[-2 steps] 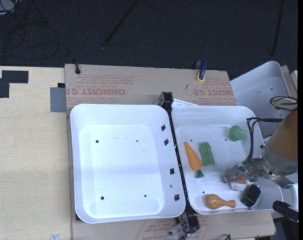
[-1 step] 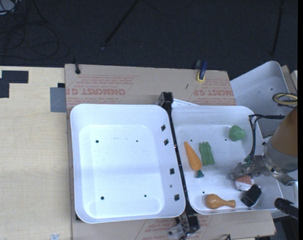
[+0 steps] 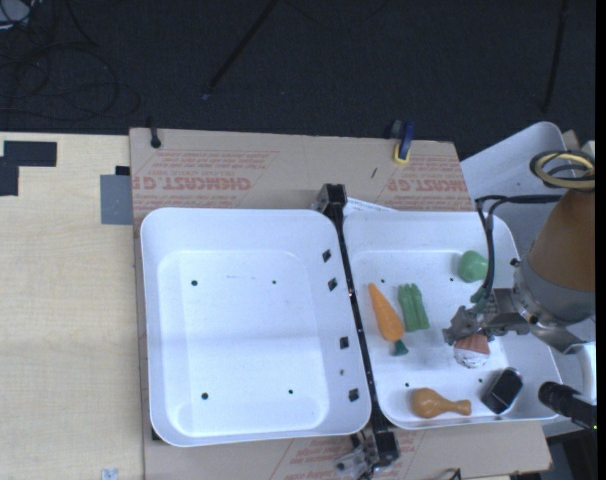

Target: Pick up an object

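The gripper (image 3: 470, 330) is lowered into the right bin (image 3: 438, 243), directly over a small red-and-white object (image 3: 472, 350); whether the claw is spread or pinching cannot be told. An orange carrot (image 3: 386, 314) and green piece (image 3: 414, 307) are seen left.

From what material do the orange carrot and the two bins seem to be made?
The carrot looks like moulded plastic: uniform matte orange body, small green tip. The left bin and right bin look like smooth white plastic, with rounded rims and a slight sheen. Neither is certain.
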Robot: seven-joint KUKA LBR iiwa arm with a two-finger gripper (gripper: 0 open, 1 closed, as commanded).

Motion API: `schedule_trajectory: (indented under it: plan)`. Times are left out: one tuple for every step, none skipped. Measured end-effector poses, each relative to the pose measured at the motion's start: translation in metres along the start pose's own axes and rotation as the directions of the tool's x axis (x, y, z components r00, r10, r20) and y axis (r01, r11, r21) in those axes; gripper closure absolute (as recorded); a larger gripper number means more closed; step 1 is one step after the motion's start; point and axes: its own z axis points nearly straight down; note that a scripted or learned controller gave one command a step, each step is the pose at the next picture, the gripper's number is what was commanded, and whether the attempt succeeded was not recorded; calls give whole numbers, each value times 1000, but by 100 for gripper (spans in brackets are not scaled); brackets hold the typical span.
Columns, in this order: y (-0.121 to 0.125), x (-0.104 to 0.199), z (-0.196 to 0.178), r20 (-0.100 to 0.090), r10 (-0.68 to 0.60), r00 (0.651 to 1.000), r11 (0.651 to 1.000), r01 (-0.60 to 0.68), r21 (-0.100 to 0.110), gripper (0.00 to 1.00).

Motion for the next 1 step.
schedule_trajectory:
  plan:
    - [7, 91, -77, 1, -1, 1000, 1000, 1, 0, 100]
